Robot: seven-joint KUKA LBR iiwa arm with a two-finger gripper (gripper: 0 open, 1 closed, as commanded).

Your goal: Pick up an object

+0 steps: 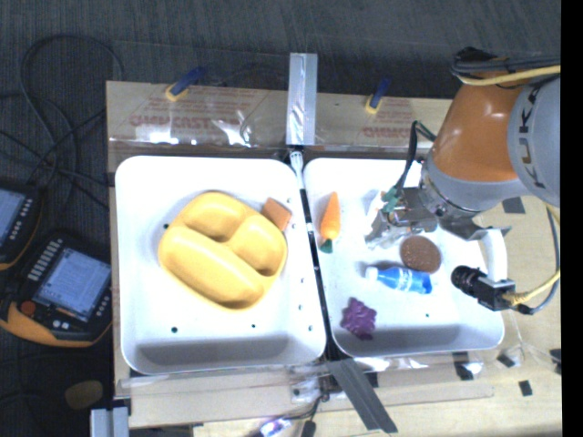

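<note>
Two bins; I see my gripper (387, 230) over the right bin (414, 335), finger state unclear. Blue bottle (401, 279) lies lengthwise left-right, open floor below.

A robotics lab: clamped bench (209, 116), teach pendant (55, 285) (cables beside it).

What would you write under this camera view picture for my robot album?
Robot hand hovers over the right bin near a brown disc, blue bottle and carrot.
</note>
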